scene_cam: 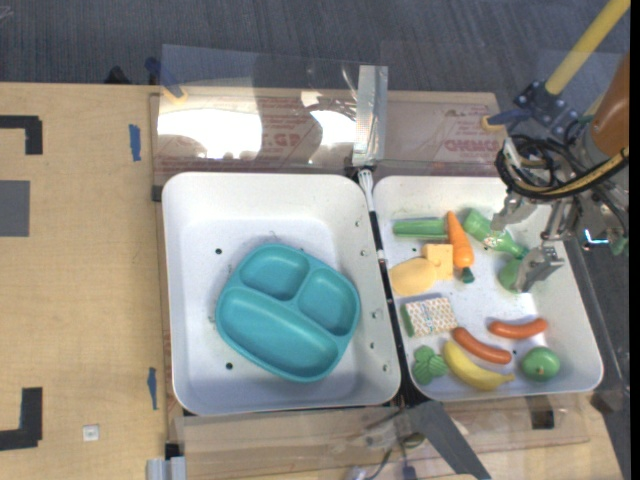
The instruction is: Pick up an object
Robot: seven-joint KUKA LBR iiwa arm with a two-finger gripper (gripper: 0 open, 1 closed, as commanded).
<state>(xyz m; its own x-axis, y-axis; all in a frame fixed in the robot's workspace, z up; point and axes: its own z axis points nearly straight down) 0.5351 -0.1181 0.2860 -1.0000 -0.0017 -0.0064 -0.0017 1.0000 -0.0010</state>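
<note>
The right bin [585,313] holds several toy foods: a green bean pod [420,227], an orange carrot [460,242], a yellow cheese wedge [412,276], a speckled cracker [430,316], two red sausages [518,328], a banana [476,366], a green lime [540,364] and broccoli [429,365]. My gripper [526,240] hangs low over the bin's upper right part, its fingers [538,266] spread open. A small green toy piece [503,240] lies under and between them, and I cannot tell whether they touch it.
The left bin [190,218] bears a teal divided plate [290,310]. A clear plastic sheet and a metal post stand behind the bins. Black cables loop around the wrist at the right. Tan bench board lies to the left.
</note>
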